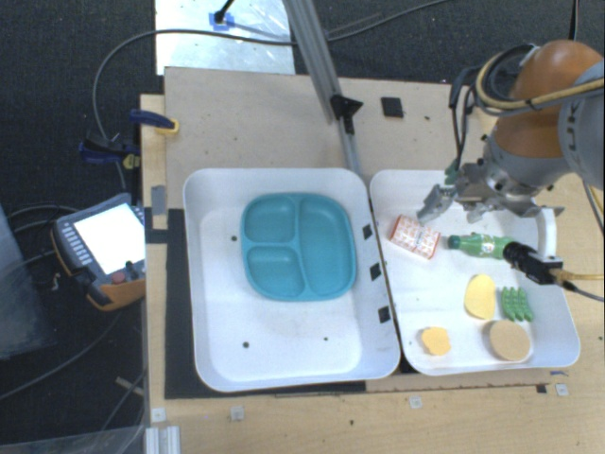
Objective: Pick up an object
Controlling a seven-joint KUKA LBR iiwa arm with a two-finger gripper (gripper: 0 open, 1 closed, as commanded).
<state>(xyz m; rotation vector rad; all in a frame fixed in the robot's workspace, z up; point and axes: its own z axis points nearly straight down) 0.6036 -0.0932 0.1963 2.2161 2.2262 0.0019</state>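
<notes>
In the right bin (558, 353), a red and white packet (414, 237) lies near the left wall. A green bottle (477, 245) lies on its side just right of it. Nearer the front are a yellow piece (480, 297), a small green ridged piece (515, 304), an orange round piece (435, 340) and a tan round piece (509, 340). My gripper (456, 206) hangs over the back of this bin, above and between the packet and the bottle. It is open, with nothing between its fingers.
The left bin (203, 282) holds a teal divided plate (299, 247). A grey pole (317, 45) slants across the bench behind the bins. A small black square (392, 107) lies on the bench at the back. A handheld screen unit (104, 249) sits off the bench's left.
</notes>
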